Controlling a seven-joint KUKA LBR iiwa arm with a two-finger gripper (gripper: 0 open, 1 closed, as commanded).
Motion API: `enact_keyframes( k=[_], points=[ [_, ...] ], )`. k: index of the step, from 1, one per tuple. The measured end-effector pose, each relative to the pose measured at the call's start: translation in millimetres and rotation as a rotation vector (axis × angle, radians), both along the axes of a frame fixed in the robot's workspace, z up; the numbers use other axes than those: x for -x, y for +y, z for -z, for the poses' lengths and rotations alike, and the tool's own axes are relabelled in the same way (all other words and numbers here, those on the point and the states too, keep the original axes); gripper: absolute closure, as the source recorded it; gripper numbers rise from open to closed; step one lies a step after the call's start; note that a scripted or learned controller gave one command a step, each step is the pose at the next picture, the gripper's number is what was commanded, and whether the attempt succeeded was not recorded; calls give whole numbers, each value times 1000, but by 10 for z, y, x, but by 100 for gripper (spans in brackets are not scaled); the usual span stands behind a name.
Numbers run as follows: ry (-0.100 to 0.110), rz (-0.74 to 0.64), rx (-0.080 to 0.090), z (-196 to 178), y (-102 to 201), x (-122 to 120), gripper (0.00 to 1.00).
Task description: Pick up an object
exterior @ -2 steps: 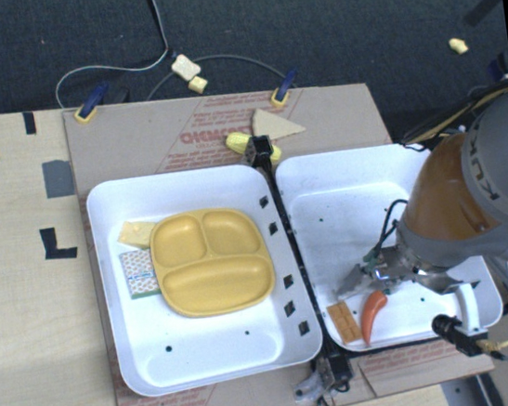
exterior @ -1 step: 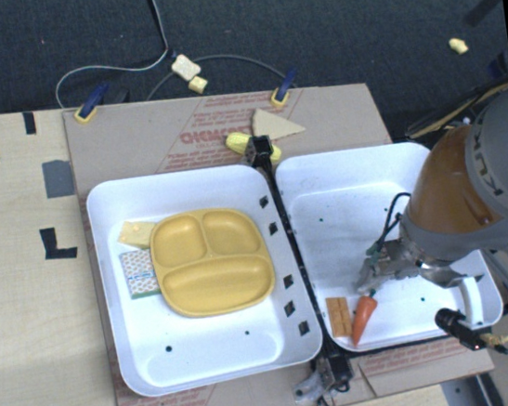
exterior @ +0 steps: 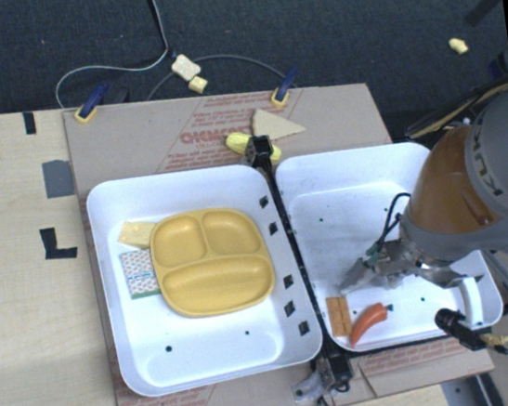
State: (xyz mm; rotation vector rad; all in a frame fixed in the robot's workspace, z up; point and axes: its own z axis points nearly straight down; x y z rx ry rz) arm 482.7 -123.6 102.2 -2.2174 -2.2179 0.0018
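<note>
Down low in the right shallow white plastic bin, the grey metal two-finger gripper, hanging under the grey arm with its orange band that comes in from the right. Pointed toward the bin's left half, tips just above the bin floor; whether spread or pressed together, hard to tell from this slant, with nothing visibly between them. Just below and slightly left of it, near the bin's front wall, a small red-orange chilli-shaped toy, lying tilted and apart from the gripper. Right beside that toy on its left, a small orange-brown rectangular block, close against the bin's left wall.

Over in the left shallow white plastic bin, a yellow plastic divided plate with three compartments, flat on the floor. Tucked at its upper left, a pale yellow wedge-shaped piece, and just under that, beside the plate's left edge, a small checked white-and-blue rectangular sponge-like pad.

Both bins side by side on a brown cardboard sheet over the light wooden table, joined by a black clip strip along the shared edge
</note>
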Motion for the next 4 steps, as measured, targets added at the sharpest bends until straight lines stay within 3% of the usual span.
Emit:
enact_keyframes(
  k=[1,2,3,4],
  points=[
    [-12,3,12,141,231,-25,0],
    [-16,-2,9,-541,-255,-938,0],
    [-5,-3,6,200,231,-1106,0],
    [-9,-3,5,167,292,-1692,0]
  ],
)
